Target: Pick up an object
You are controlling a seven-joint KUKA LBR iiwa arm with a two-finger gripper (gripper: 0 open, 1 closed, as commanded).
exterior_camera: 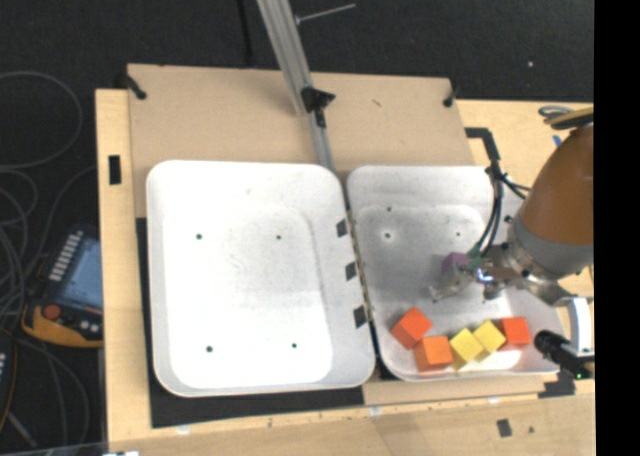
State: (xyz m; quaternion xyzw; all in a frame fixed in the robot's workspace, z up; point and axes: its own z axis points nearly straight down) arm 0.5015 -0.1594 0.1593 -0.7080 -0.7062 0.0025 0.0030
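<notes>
My gripper (pixel 462 278) is low in the right bin (pixel 400 194), near its right side, with the grey and orange arm coming in from the right. A small purple object (pixel 455 263) sits right at the gripper's tip; I cannot tell whether it is held. Along the bin's front wall lies a row of blocks: an orange block (pixel 410 327), a second orange block (pixel 434 351), two yellow blocks (pixel 466 346) (pixel 489 336) and another orange block (pixel 515 331). They lie just in front of the gripper, apart from it.
The left bin (pixel 245 274) stands beside the right one, with clips along the shared wall (pixel 352 269). A slanted metal rail (pixel 290 44) runs down to the bins' back edge. Cables and a handheld pendant (pixel 70 289) lie off the bench at left.
</notes>
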